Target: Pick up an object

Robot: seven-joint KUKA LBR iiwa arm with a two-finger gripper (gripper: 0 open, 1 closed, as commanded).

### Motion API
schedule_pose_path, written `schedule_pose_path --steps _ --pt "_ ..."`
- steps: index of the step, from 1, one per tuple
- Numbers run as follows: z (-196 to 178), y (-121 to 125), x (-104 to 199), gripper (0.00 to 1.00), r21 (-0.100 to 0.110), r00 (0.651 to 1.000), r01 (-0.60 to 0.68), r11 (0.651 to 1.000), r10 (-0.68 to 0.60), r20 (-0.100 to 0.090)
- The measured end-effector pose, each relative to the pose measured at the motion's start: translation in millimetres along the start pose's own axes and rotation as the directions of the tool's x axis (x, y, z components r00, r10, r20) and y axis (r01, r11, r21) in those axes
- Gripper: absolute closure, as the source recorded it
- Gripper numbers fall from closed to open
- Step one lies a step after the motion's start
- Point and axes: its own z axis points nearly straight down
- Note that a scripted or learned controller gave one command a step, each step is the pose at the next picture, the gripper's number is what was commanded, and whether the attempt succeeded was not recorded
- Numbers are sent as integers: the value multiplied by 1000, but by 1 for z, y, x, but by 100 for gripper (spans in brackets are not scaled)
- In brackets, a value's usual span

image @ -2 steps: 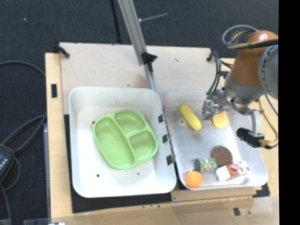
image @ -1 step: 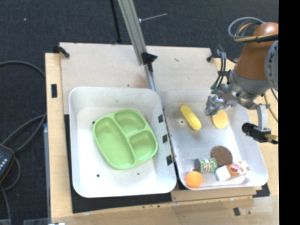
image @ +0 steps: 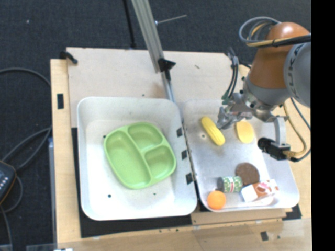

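**Arm low over the right bin, between two yellow pieces**

Closest to the lens, at the upper right of the frame, the arm fills the corner with its orange band and grey housing, and cables loop off it to the right. Below it spreads the bench, pale board on dark floor, with a metal pole slanting up from its middle toward the top edge.

Two white bins take the centre. One, the left bin, holds a green divided tray with three compartments, lying flat and a little turned. Its neighbour, the right bin, carries the small items.

At that bin's upper part the gripper hangs between a yellow corn-like piece on its left and a yellow oval piece on its right, near both. Whether its fingers are apart or together cannot be told from this angle, and nothing shows between them.

Toward the bin's lower edge lie a brown disc, a red and white carton, a small green can on its side, and an orange ball, all close together.
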Motion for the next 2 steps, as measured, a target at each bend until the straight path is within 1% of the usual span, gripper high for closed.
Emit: schedule_pose_path --steps 1,2 --pt "-11 -6 49 100 0 1000 2 1000 -2 -1" --pt "-23 -21 96 100 2 1000 -2 1000 2 0"
